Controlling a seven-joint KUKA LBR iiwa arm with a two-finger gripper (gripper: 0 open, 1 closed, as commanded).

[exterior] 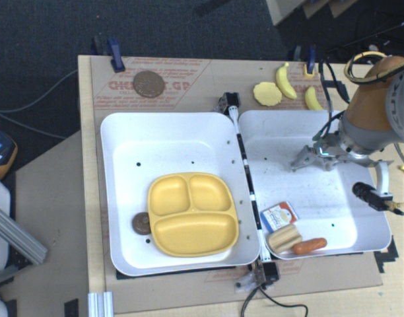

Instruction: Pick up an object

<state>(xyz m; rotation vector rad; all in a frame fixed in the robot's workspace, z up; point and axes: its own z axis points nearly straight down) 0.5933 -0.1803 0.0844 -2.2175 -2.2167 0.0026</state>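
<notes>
The end effector (306,159) is hovering with fingers spread wide, gripping nothing, over the right bin (281,134). A red sausage (309,246) is lying at that bin's front edge.

A single fixed camera is mounted above the table (90,177) and looks down at a slant. Both white bins, the left bin (116,144) and the right bin (281,127), fall fully within frame at moderate range. The arm (373,111) enters from the frame's right side.
</notes>
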